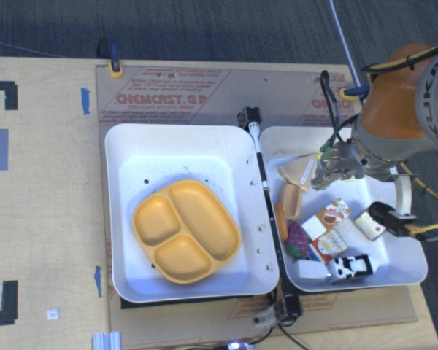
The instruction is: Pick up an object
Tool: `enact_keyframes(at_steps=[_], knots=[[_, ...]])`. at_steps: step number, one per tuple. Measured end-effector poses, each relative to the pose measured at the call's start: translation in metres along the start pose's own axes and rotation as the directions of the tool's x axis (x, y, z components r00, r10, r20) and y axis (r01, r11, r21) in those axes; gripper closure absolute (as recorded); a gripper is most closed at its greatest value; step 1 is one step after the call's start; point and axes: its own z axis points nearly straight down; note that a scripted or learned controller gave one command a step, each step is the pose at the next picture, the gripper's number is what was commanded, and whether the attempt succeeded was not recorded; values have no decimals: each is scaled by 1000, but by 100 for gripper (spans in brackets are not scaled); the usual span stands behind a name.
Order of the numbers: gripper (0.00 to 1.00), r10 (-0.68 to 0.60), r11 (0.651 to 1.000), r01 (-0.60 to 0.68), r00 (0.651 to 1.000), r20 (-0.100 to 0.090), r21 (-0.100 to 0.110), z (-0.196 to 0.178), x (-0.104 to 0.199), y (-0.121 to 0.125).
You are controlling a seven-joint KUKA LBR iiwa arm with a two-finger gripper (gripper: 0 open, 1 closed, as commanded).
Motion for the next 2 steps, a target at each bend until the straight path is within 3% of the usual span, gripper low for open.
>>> enact_keyframes(at_steps=[2], knots=[[100, 0, 1000, 0, 1000, 1, 0, 6, -45, 64]])
